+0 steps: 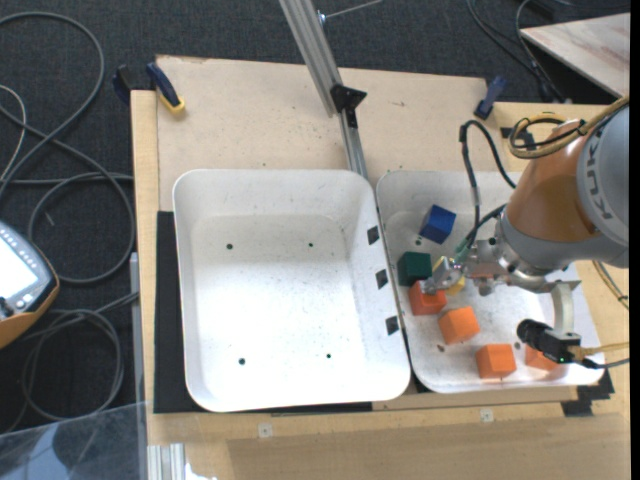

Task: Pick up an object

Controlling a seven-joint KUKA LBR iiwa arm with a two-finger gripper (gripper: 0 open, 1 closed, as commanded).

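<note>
where the bench (260, 118) carries its two shallow white bins, the left bin (190, 268) sits broad and square-cornered with a few dark specks on its floor, and the right bin (400, 193) lies just beside it, their rims touching along the middle.

contents of the right bin, listed from far to near:
- blue block (437, 223), toward the far side, slightly tilted.
- dark green block (415, 267), just nearer than the blue one, close to the bin's left wall.
- red-orange block (428, 301), just beside the green block on its near side, directly under the fingertips.
- orange block (459, 324), a short way nearer and to the right of the red-orange one, apart from it.
- second orange block (495, 361), near the bin's front rim.
- a further orange piece (545, 360) at the front right, partly hidden by a black part of the arm.

arm: grey body with an orange band (545, 193), reaching in from the right over the right bin. gripper (437, 286) is low in the bin, its tip at the upper edge of the red-orange block and close to the green block. the tip is small and cluttered with wires, so i cannot tell how the jaws stand, nor whether any block is between them.

other items: a metal rail (315, 43) running from the top of the view down to the gap between the bins; blue clamps (165, 86) at the bench's far corners; black cables (60, 158) on the dark floor to the left.
</note>
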